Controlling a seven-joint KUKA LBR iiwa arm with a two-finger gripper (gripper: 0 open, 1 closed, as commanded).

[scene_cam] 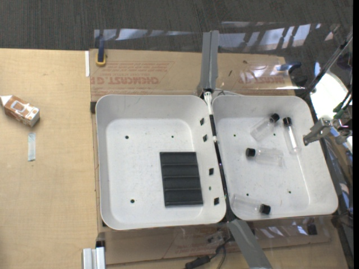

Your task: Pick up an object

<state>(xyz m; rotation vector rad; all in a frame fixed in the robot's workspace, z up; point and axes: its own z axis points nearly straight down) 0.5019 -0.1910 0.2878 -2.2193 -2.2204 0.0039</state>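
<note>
A pale wooden bench top (45, 206) spreads toward nine o'clock, with dark grey ribbed flooring (140, 7) across twelve o'clock. Brown cardboard (146, 74) lies flat near the centre. Bright glare (331, 91) reflects off clear sheeting at two o'clock.

The cardboard sheet (134, 74) bears red, mirrored print, seemingly "CHEMCAST".

A slim grey metal gripper (312, 137) with pale pointed fingers shows, joined to thin dark rods and cables.
</note>
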